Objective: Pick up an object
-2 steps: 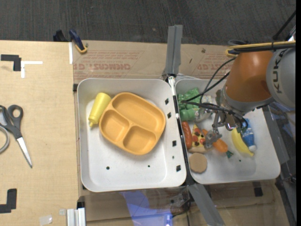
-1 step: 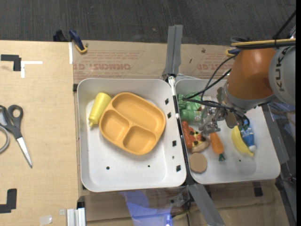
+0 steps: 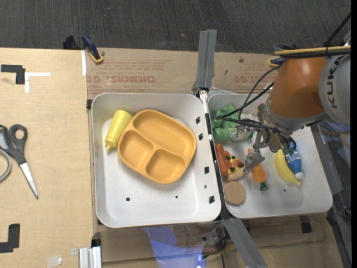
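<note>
The right bin (image 3: 312,202) holds several toy foods. A green leafy piece (image 3: 225,125) lies at its back left, with a pizza slice (image 3: 228,161) in front of it and a round tan cookie (image 3: 235,194) nearest the front. An orange carrot (image 3: 260,175), a yellow banana (image 3: 284,170) and a small blue and white bottle (image 3: 294,162) sit toward the middle. My gripper (image 3: 254,159) hangs low over the bin's middle, just above the carrot's top end and right of the pizza slice. I see nothing lifted.
The left bin (image 3: 111,205) holds an orange divided plate (image 3: 157,146) and a yellow bottle (image 3: 116,128). Scissors (image 3: 19,155) lie on the bench at far left. The arm's orange band (image 3: 295,88) and cables hang over the right bin's back.
</note>
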Available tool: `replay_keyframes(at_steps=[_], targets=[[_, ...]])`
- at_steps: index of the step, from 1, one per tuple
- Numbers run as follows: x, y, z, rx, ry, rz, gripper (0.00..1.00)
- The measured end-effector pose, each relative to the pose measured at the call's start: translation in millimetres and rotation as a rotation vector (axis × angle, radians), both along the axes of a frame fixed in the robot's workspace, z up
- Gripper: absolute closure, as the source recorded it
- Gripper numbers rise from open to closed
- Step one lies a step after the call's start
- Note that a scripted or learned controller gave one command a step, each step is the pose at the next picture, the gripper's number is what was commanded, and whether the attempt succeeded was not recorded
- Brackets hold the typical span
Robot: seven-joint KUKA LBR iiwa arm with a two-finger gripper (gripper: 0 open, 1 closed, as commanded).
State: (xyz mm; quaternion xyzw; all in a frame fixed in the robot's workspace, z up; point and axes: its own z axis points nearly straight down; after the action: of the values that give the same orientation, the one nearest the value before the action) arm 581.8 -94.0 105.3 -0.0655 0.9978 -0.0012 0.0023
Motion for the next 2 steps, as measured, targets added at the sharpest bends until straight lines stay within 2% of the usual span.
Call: replay_keyframes(at_steps=[1, 2], targets=[[2, 0, 10, -0.001, -0.006, 0.002, 1.0], [78, -68, 17, 0.002, -0.004, -0.162, 1.0]])
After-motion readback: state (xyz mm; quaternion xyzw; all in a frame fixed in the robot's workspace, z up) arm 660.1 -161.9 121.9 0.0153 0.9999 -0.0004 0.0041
